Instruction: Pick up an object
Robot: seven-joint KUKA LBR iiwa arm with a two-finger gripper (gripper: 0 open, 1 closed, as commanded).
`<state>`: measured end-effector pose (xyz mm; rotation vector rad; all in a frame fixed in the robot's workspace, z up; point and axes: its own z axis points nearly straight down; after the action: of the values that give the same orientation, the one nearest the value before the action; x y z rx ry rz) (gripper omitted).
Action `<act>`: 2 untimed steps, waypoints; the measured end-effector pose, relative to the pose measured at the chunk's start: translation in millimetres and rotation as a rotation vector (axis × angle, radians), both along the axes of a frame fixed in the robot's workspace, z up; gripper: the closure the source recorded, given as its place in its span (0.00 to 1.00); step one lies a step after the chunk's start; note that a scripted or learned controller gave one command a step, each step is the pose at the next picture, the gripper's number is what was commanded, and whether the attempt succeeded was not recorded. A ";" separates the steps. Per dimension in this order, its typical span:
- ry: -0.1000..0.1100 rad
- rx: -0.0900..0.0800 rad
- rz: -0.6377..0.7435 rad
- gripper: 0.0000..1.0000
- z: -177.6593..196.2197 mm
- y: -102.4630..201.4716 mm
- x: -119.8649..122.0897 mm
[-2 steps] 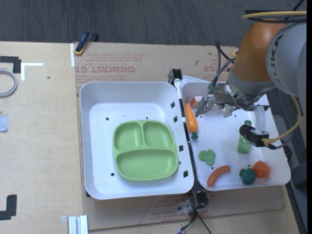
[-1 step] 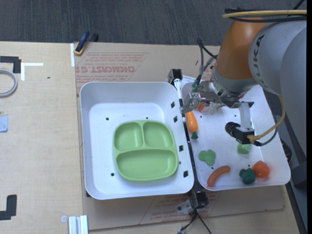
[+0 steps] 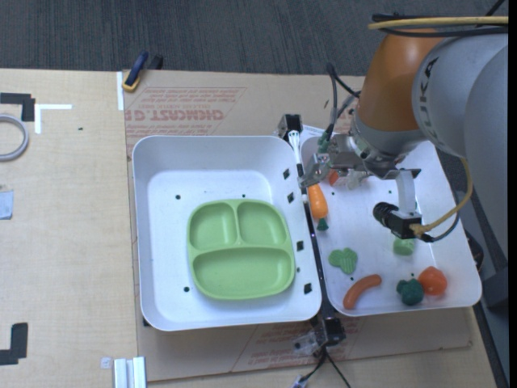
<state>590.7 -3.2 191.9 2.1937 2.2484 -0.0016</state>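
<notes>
The arm (image 3: 428,79) comes in from the upper right of the frame and bends down over the right bin (image 3: 452,293). Its gripper (image 3: 323,172) sits low at that bin's upper left corner, close against the divide between the two bins. Whether the jaws are spread or pressed together cannot be told; the wrist hardware covers them.

A carrot (image 3: 318,202) lies just below the gripper, at the left edge of the right bin, orange with a small green end pointing down the frame. It appears to lie on the bin floor, not between the jaws.

Lower in the same bin, a green leafy piece (image 3: 344,259) lies near the middle, a sausage (image 3: 361,290) lies tilted near the bottom edge, and a dark green piece (image 3: 410,291) touches an orange fruit (image 3: 434,280) at the lower right. A pale green piece (image 3: 403,246) lies just under a black part of the arm.

The left bin (image 3: 153,217) holds a green divided plate (image 3: 240,249), lying flat at centre.

The surface (image 3: 65,241) fills the left of the frame.
</notes>
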 end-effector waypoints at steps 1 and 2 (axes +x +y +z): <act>0.000 0.000 0.000 0.00 0.0 0.0 0.0; 0.000 0.000 0.000 0.00 0.0 0.0 0.0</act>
<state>590.7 -3.2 191.9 2.1938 2.2485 -0.0017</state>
